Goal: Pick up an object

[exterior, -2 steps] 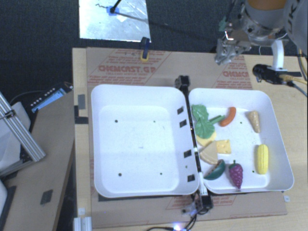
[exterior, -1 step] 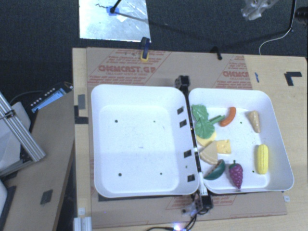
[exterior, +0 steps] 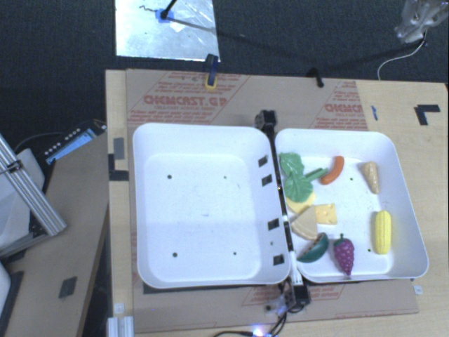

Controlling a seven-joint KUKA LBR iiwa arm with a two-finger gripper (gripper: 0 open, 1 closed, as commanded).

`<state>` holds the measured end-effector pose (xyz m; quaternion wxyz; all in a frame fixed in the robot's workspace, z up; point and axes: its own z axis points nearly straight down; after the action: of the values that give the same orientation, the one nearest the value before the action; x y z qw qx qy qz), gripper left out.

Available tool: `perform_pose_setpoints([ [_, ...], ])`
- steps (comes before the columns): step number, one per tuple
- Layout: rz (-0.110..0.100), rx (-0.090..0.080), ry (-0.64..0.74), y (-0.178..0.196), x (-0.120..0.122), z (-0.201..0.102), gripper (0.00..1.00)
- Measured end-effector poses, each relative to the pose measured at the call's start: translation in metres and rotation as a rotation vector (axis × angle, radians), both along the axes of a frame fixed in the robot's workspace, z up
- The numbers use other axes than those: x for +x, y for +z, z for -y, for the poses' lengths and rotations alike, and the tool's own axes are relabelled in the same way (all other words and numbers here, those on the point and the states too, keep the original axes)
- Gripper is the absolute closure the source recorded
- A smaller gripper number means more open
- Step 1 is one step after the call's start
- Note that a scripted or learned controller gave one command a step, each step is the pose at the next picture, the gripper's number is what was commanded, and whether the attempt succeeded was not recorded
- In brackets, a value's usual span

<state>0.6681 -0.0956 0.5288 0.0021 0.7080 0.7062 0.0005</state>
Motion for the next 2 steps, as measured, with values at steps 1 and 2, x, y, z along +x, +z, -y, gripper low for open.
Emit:
perform_pose_setpoints([
  [1, -0.004, 0.0, -0.003, -0.039, 0.0, 0.082, 1.0],
  [2, 0.003, 0.0, 0.007, 0.009, 0.0, 0.061, 1.0],
])
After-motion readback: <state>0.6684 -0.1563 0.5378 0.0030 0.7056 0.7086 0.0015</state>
